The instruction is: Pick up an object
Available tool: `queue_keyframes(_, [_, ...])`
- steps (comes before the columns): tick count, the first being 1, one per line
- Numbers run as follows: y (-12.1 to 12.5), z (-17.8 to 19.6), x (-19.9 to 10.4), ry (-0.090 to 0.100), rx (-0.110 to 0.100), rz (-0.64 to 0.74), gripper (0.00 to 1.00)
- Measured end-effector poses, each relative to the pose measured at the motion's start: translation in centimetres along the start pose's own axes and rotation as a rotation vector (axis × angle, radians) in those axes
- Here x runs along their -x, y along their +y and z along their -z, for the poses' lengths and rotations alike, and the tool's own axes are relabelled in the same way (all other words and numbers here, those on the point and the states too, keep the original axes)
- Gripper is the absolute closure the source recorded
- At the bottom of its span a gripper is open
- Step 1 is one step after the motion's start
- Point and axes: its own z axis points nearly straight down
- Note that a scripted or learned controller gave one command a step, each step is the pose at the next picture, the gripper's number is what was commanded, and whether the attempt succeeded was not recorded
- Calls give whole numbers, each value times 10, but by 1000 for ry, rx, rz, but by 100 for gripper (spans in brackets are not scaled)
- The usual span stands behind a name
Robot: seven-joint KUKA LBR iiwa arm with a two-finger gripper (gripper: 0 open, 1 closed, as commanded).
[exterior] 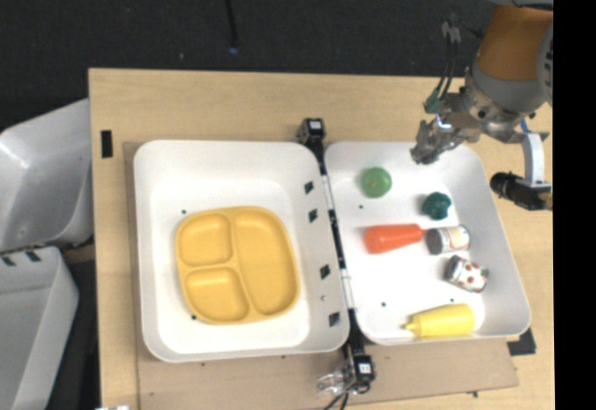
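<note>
Approach step, nothing picked yet. The hand (430, 149) sits at the far rim of the right bin (498, 212), near its back edge, with the grey wrist and orange band above it reaching in from the right. It carries nothing; whether it is spread or closed, cannot tell, it is small and dark against the rim.

No single target is named, so any item in the right bin counts. Nearest to the hand is the green round piece (376, 181), just down and left of it. Next is the dark teal piece (436, 205), below the hand. Further toward the front are the orange carrot-shaped toy (392, 238) lying on its side, a small jar (449, 239) touching or almost touching the carrot's blunt end, a small white-and-red item (466, 274) (possibly a toy figure, too blurry), and a yellow bottle (441, 321) lying flat by the front rim.

Next move, as I judge it: travel over one item, probably the green piece, line up, then descend. The items are spaced apart except the carrot and jar, so those two risk a bump.

The left bin (154, 212) holds a yellow divided plate (237, 264) with three compartments, nothing in them. Both bins rest on the tabletop (233, 96).
</note>
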Motion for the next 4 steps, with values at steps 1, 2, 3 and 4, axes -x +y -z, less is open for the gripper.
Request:
queue_keyframes(1, [-4, -7, -47, 1, -5, 5, 100])
queue_keyframes(2, [7, -4, -107, 2, -2, 7, 100])
queue_keyframes(3, [19, -8, -167, 1, -3, 7, 100])
queue_keyframes(4, [10, -14, -216, 1, -5, 6, 100])
